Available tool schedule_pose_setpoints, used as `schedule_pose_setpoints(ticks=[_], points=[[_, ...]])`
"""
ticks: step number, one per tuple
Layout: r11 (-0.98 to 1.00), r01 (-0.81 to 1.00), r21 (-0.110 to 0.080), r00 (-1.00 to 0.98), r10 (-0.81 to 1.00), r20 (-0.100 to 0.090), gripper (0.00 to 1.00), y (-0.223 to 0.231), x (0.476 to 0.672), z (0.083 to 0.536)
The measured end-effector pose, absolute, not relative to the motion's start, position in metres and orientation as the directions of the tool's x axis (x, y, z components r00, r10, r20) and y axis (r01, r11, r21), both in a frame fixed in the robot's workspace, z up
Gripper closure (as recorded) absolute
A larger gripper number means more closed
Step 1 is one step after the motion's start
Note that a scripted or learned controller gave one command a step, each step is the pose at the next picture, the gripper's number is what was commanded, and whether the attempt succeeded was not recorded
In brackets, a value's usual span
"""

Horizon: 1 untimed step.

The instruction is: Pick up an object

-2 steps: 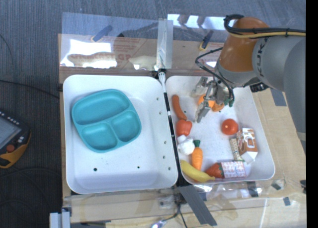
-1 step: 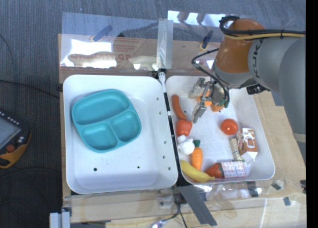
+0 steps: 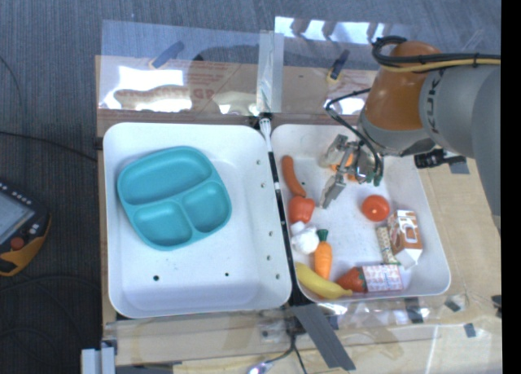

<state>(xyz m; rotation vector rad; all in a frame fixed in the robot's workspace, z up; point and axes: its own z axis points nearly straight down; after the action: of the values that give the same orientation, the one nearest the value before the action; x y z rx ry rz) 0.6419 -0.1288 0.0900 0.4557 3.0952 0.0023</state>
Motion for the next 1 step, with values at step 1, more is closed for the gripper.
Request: schedule_pose_setpoints(ticks=[1], points=[[0.917,0.399,0.003,-0.917,0.399,-0.013,0.00,-0.1711,0.6008,0.0901]])
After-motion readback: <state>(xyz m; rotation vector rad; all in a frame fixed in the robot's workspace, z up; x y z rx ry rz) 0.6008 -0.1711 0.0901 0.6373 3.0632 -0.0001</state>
